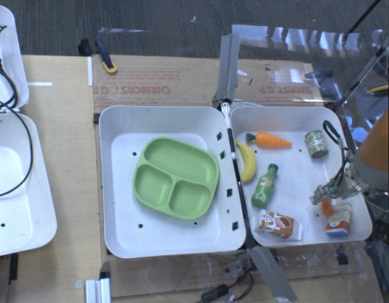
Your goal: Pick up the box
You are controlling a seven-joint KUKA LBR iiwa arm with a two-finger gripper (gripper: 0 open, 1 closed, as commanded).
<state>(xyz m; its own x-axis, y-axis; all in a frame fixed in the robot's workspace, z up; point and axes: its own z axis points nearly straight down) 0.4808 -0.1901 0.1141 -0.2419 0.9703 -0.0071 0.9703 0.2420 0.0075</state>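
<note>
The box (279, 225) lies flat at the right bin's (284, 120) near edge, apart from the gripper (330, 193), whose state I cannot tell, hovering beside a small carton (338, 219), which it might seize instead.

We see two white bins (109, 169) on a pale wooden bench (68, 106). The divided plate (175, 177) is light green. The banana (247, 161) is yellow, the carrot (272, 141) orange with a green top, the bottle (264, 186) green. One box (279, 225) is orange-brown and white; the other box (338, 219) is white with red, orange and blue. The can (316, 144) is green and white.
</note>
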